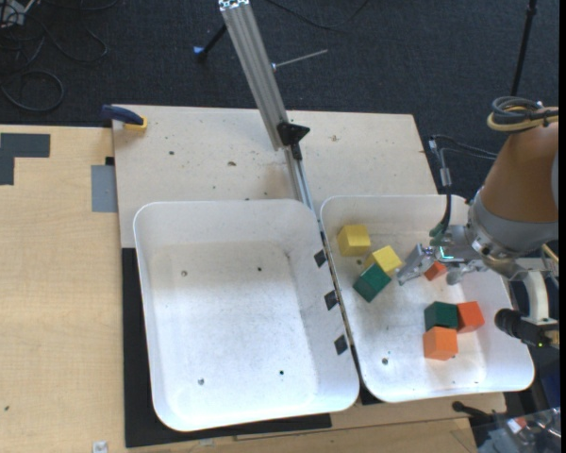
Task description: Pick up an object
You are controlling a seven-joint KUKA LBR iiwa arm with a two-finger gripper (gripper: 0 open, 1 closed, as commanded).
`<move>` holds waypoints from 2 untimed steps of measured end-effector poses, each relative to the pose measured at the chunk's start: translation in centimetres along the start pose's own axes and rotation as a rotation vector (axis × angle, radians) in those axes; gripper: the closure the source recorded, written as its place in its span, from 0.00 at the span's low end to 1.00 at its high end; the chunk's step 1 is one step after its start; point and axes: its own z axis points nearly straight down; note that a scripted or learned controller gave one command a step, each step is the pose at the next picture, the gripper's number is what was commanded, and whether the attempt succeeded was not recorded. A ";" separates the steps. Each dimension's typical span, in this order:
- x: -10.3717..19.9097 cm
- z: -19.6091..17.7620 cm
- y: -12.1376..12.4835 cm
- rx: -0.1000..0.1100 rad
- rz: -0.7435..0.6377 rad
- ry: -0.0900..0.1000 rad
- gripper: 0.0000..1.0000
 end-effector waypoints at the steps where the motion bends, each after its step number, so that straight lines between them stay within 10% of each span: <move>1: -0.1 -0.2 0.1 -0.005 0.002 -0.001 0.00; 2: 0.1 6.3 0.0 0.002 0.001 0.000 0.00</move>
